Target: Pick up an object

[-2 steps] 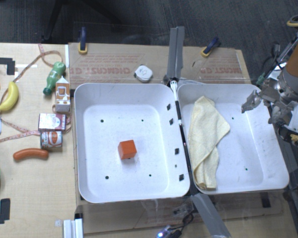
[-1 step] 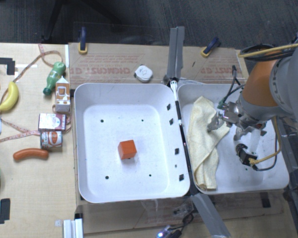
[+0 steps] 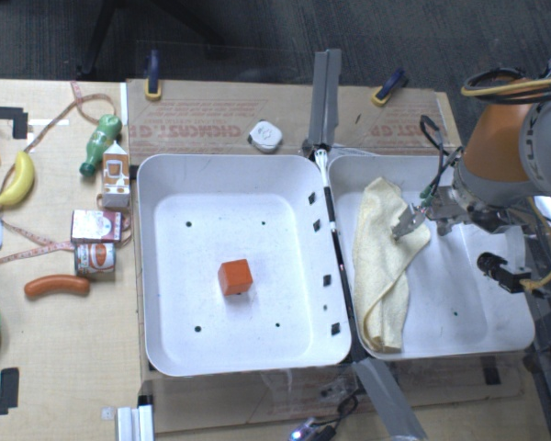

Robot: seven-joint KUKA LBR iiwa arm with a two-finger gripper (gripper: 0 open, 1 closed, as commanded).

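My end effector (image 3: 406, 225) sits at the cream towel (image 3: 382, 263); I cannot tell its state. The towel looks soft, light and limp, so I'd pinch a raised fold.

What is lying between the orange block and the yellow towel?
In the camera view, only bare bin floor and the divider where the bins meet separate the orange block from the yellow towel.

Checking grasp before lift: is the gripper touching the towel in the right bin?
Touching. In the camera view the gripper tips lie on the upper right edge of the cream towel, with no white of the right bin showing between them.
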